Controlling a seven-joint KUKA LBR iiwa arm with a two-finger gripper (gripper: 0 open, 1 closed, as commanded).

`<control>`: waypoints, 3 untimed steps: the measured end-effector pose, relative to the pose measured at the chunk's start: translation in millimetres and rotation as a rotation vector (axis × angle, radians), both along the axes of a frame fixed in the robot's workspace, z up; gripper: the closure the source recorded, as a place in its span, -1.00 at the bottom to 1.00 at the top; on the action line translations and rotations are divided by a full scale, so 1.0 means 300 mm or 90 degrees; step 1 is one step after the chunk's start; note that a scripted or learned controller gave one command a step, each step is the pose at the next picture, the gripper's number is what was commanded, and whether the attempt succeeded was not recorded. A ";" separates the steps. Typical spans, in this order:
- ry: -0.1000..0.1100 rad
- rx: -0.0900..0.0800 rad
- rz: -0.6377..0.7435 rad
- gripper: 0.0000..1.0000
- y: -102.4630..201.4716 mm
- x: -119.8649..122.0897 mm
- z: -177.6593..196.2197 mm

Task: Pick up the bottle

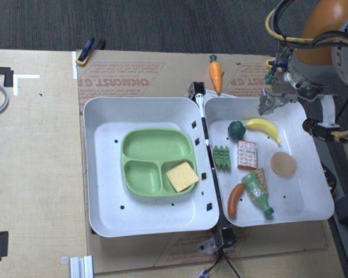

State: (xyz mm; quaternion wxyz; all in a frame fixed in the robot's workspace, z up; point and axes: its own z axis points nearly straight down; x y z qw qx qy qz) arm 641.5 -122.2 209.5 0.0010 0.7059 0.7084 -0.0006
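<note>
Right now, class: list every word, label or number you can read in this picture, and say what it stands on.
"CHEMCAST GP": red print, upside down, on the cardboard sheet behind the bins.
Bottle label: too blurred to read.
Small red and white packet: print too small to read.

The grey KUKA arm with its orange band [330, 13] reaches in from the right at the upper corner of the view, wrist angled downward, its dark two-finger gripper [269, 104] pointing down and left, cables looping above.
</note>
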 end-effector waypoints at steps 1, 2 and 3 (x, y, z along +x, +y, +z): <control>0.002 0.001 -0.075 1.00 0.262 -0.173 -0.059; 0.001 0.001 0.012 1.00 0.328 -0.399 0.222; 0.002 0.001 0.019 1.00 0.631 -0.548 -0.013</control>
